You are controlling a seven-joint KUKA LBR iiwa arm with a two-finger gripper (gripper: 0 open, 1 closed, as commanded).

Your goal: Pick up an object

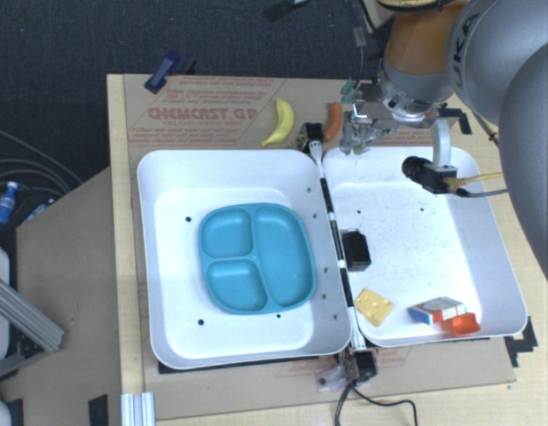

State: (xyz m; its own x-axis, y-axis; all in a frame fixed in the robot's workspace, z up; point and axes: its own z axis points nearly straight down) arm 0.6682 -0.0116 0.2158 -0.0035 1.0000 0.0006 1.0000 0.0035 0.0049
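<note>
we see the gripper (pixel 359 138) over the far left corner of the right bin (pixel 434 238); whether it is spread or clenched we cannot tell. the closest pick, we judge, is the black block (pixel 355 248), lying almost straight nearward by the bin's left wall, its long axis running near to far.
</note>
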